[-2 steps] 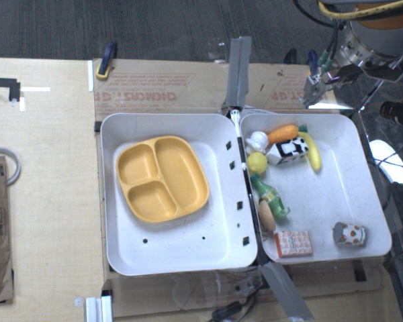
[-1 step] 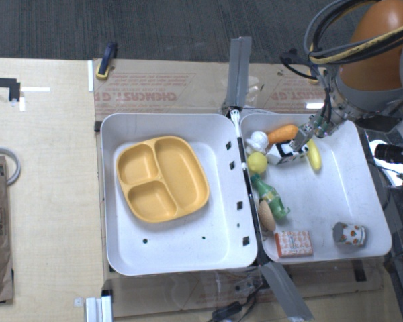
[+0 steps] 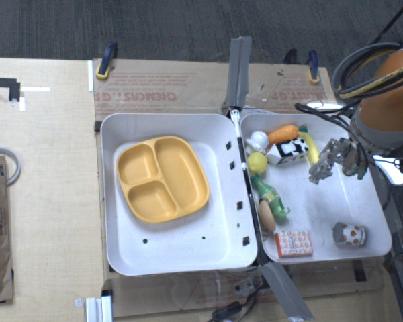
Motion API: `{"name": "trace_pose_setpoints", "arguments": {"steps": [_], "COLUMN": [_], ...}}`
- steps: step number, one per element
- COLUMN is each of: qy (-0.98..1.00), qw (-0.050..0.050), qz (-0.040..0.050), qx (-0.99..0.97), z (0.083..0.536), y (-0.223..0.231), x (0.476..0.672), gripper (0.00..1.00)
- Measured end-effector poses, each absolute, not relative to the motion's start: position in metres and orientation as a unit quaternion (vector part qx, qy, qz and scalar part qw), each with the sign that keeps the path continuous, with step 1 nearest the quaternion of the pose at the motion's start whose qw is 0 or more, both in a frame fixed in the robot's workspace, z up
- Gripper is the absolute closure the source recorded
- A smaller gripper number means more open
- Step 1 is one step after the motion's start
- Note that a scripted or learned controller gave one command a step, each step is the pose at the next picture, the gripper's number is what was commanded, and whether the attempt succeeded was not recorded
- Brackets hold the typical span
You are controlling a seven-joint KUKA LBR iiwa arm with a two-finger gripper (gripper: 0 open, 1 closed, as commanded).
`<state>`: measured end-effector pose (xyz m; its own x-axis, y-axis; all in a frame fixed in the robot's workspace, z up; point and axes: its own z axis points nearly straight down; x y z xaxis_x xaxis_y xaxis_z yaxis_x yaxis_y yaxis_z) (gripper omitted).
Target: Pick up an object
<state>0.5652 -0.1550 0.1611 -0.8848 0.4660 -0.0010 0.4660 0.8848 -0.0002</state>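
My gripper [image 3: 320,171] hangs over the right bin [image 3: 322,210], with nothing visible between its fingers. Just left of it lie a banana [image 3: 309,147], a black-and-white toy [image 3: 290,150] and a carrot [image 3: 282,135]. Along the bin's left wall sit a white ball [image 3: 257,140], a yellow lemon [image 3: 256,162], a green bottle [image 3: 269,198] and a brown piece [image 3: 266,215]. A red-and-white box [image 3: 294,243] lies at the front. A small printed cup [image 3: 349,234] rests at the front right.
The left bin [image 3: 121,247] holds a yellow divided plate [image 3: 162,178]. A metal divider [image 3: 239,72] stands between the bins at the back. Cables and the orange-banded arm [image 3: 384,99] crowd the right side. Blue clamps [image 3: 107,59] hold the cardboard behind.
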Motion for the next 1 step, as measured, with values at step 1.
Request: {"name": "trace_pose_setpoints", "arguments": {"steps": [1], "qy": [0.965], "qw": [0.003], "qz": [-0.0002], "qx": [0.264], "z": [0.1081], "y": [-0.1476], "x": [0.6166], "gripper": [1.00]}}
